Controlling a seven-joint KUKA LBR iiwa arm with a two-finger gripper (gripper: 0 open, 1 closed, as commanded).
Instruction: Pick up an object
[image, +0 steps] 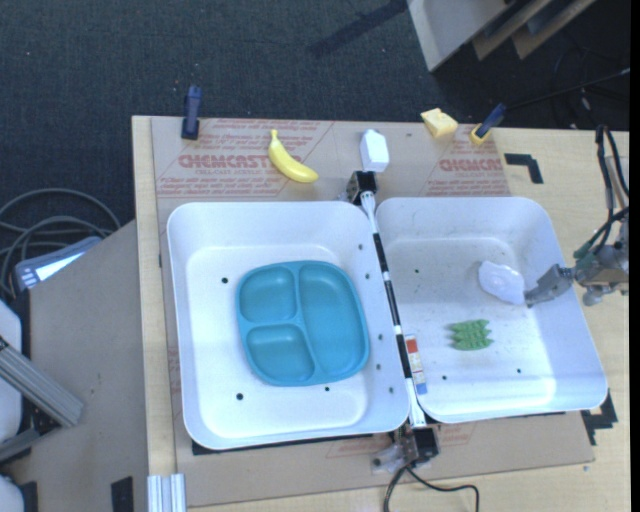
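Observation:
In the right bin (530, 225), a small green knobbly object (470, 335) lies on the floor near the middle. A pale white rounded object (500, 281) rests a little above and to the right of it. My gripper (549, 284) reaches in low over the bin's right rim, its grey tip right next to the white object's right side. Whether it touches that object is unclear. The left bin (200, 240) holds a blue divided plate (302, 322) lying flat at its centre.
On the bench behind the bins lie a yellow banana (289, 160), a white block (374, 150), a yellow wedge (438, 123) and blue clips (191, 108). A black strip with a label (412, 362) runs along the seam between the bins. Cables hang at the right edge (612, 180).

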